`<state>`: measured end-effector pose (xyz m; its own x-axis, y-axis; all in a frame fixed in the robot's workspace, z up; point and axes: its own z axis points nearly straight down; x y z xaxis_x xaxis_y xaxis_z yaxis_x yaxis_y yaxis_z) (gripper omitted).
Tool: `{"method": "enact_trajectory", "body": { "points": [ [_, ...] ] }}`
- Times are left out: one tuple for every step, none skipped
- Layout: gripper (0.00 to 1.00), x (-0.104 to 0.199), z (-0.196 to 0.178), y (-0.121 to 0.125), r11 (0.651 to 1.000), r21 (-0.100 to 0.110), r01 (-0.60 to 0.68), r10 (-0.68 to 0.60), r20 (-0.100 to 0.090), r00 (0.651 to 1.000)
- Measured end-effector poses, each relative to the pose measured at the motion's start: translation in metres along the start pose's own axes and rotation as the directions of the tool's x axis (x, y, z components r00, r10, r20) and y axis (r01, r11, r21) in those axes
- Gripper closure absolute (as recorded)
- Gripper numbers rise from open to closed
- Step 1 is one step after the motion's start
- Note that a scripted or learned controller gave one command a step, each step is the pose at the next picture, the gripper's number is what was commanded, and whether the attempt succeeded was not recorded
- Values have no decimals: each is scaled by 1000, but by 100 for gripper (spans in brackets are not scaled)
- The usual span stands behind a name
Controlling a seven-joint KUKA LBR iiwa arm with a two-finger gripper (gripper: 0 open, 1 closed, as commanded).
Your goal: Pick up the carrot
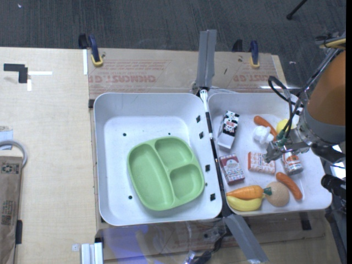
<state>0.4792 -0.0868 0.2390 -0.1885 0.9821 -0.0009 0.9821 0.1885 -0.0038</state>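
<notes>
A: Gripper (273, 152) sits low in the right bin (313, 205), arm in from the right, orange band above the wrist. It's over the red-and-white packet (260, 163), just left of the small can (292, 164).

B: Jaws state?

A: Cannot tell. Too small and dark against the clutter to see whether they are apart or clenched. Nothing visibly between them.

B: Carrot?

A: Carrot (246, 192) lies on its side at the near edge of the right bin, green top pointing right. It rests on the banana (245, 203) and touches the tan round thing (278, 196) at its top end. Apart from the gripper, down and to the left of it.

B: What else is around the gripper?

A: White crumpled item (262, 133) just above it, an orange-red piece (264, 123) beyond that, something yellow (282, 126) partly hidden by the arm. Red sausage-like item (290, 185) below the can, slanted. Second red packet (232, 169) left of the first one. Black-and-white carton (229, 130) further up-left, near the divider between the bins.

B: Left bin?

A: Left bin (110, 147) holds a green three-compartment plate (146, 175), roughly centred, slightly rotated. Both bins sit on cardboard on the counter (44, 125), with clamps at the far edge.
</notes>
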Motion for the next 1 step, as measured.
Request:
{"method": "enact_trajectory", "body": {
  "points": [
    [100, 0, 3, 0, 999, 0, 46, -46, -1, 999]
  ]
}}
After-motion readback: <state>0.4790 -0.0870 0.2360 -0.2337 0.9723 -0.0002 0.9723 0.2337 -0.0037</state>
